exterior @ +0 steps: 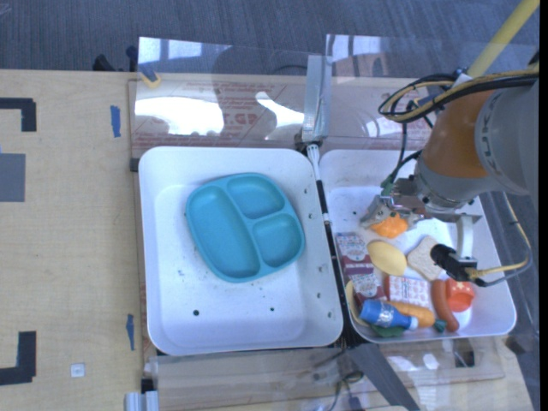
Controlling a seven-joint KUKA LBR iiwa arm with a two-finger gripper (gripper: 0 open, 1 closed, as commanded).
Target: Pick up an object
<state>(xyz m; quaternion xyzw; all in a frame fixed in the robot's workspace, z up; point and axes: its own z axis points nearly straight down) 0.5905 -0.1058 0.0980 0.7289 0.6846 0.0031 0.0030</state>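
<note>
My gripper (pixel 387 205) hangs low in the upper left part of the right bin (pixel 501 315), on the grey arm with its orange band. Just below the gripper and touching or nearly touching it lies a small orange piece (pixel 392 227). Close by are a yellow lemon-shaped item (pixel 387 257), a slice of toast (pixel 423 258), a red-and-white packet (pixel 352 252), a second packet (pixel 409 291), a blue bottle (pixel 380 313), a sausage (pixel 443 303) and a red tomato-like item (pixel 461 295). The wrist hides how the gripper stands on the orange piece.
The left bin (pixel 163 306) holds a blue divided plate (pixel 246 225). A clear plastic wall (pixel 315 101) rises behind both bins. Black and yellow cables (pixel 411 101) loop from the arm above the right bin's far side.
</note>
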